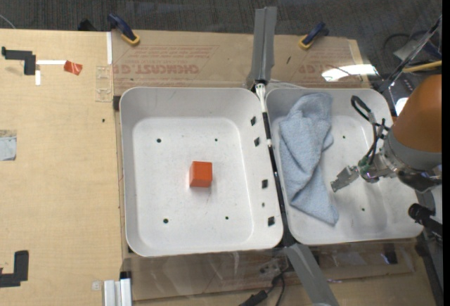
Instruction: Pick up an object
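A small orange-red cube (201, 174) sits alone near the middle of the left shallow white bin (140, 213), well apart from every wall. In the right shallow white bin (365, 224) a crumpled pale blue-grey cloth (309, 150) lies along the left side, running from the far wall toward the near one, its left edge close to the divider between the bins. The grey arm with its orange band (422, 115) reaches in from the right, and its two-finger gripper (344, 179) hangs low over the right bin, just beside the cloth's right edge; from this view it cannot be told how far the claw is spread, and nothing is seen held in it. Either thing would serve the task. The cloth looks soft and limp, light, and likely to drape and slip unless a thick fold is pinched; the bunched ridge near its middle seems the best hold. The cube looks stiff and light, probably easy to clamp across two opposite flat faces, though it lies in the other bin, far from the claw.
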Tool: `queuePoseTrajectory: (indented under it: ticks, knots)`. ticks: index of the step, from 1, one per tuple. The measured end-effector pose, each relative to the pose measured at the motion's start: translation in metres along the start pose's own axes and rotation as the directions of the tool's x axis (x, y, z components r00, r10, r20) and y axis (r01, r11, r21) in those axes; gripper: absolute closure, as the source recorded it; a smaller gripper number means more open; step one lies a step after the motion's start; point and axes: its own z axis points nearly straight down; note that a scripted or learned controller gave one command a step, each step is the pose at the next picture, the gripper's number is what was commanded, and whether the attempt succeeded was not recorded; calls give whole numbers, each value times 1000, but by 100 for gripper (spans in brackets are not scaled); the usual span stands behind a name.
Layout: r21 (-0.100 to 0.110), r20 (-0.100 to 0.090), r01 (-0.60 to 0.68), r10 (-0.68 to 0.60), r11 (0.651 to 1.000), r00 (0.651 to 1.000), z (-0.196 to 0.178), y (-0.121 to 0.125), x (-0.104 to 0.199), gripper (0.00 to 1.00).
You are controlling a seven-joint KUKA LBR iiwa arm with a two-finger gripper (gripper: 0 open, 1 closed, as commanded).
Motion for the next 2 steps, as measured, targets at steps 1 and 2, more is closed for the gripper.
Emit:
queuePoseTrajectory:
  ticks: [1, 2]
  knots:
    - [-4, 4, 290, -290, 957, 957, -67, 2, -22, 0]
    - [-3, 2, 363, -363, 932, 932, 11, -37, -41, 0]
